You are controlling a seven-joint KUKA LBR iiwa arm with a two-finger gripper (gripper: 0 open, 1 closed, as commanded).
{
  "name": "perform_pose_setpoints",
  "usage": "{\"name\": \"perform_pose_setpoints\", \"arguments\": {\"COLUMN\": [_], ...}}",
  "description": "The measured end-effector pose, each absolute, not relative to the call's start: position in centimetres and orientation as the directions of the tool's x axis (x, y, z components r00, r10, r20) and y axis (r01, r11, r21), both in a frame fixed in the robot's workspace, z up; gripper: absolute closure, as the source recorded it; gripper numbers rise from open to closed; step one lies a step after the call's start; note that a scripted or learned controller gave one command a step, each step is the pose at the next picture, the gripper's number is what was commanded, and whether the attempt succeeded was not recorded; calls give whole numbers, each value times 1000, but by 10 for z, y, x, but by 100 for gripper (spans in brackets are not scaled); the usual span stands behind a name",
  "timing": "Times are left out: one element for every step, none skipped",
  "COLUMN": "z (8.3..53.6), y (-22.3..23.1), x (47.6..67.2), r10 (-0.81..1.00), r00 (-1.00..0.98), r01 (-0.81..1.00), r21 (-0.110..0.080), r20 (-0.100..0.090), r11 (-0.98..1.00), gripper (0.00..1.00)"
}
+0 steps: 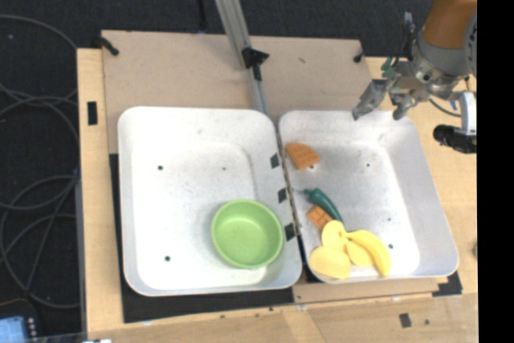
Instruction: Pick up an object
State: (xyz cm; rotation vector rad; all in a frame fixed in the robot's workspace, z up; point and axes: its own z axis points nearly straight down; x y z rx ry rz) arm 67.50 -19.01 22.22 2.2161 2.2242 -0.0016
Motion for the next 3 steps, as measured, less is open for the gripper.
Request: {"name": "perform_pose_setpoints", "arguments": {"z": [222, 175, 114], "y": [-191, -185, -180], "x": [675, 681, 677], "r10": [1000, 1000, 1000], "r00": [-4, -5, -8], "r01": [1000, 1000, 1000], "r21": [0, -3, -4], "r20": [-3, -2, -2], "r11": [4, 5, 8], "gripper": [0, 0, 0]}}
